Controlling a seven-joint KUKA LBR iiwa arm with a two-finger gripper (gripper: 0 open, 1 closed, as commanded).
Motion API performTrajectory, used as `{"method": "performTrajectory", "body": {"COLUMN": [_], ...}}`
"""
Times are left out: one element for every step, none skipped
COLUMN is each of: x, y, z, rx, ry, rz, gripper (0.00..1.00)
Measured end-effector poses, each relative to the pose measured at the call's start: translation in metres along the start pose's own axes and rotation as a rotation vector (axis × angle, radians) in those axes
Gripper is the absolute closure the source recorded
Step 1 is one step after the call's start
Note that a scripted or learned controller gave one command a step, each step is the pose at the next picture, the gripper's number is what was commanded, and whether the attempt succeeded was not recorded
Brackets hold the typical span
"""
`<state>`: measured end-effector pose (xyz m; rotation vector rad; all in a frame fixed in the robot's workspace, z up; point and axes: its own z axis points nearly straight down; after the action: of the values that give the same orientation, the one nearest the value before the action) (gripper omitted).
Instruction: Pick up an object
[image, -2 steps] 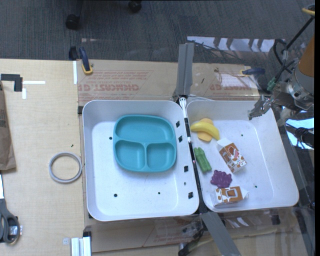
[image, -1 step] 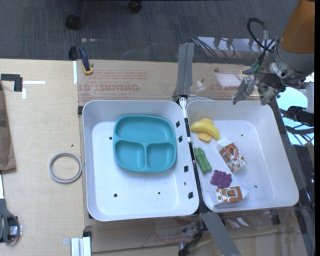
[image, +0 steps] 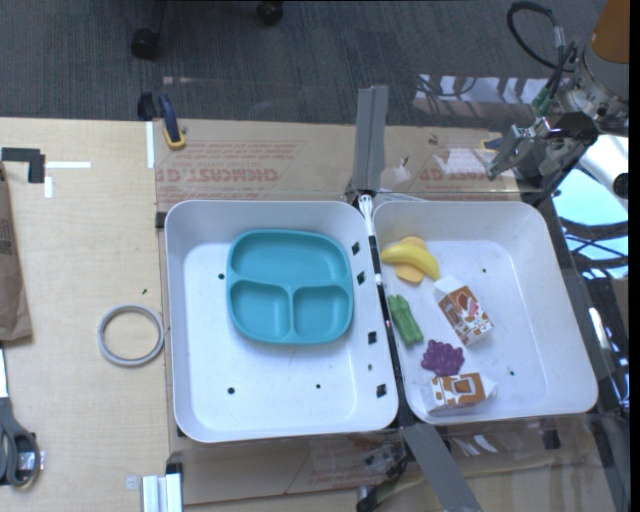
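Cardboard-topped bench (image: 80, 250); pincer (image: 520, 148) far from banana (image: 412, 258), closure unclear; crowded toys risk a glancing miss.

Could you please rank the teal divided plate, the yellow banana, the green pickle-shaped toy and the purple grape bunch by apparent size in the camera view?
1. Teal divided plate, clearly largest.
2. Yellow banana.
3. Green pickle-shaped toy and purple grape bunch look alike; unranked.

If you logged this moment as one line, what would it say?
pincer: above right bin's far edge, holding nothing | right bin: banana, grapes, two cartons | left bin: teal tray
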<state>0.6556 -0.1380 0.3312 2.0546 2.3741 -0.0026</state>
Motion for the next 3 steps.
{"method": "performTrajectory", "body": {"x": [-0.043,-0.081,-0.077], "y": [-0.023,-0.031,-0.055], "z": [0.166,0.185,0.141], "rx": [0.001,0.0,-0.001], "ry": [0.002,0.001,0.001], "rz": [-0.032,-0.105,-0.129], "gripper": [0.0,0.0,0.0]}}
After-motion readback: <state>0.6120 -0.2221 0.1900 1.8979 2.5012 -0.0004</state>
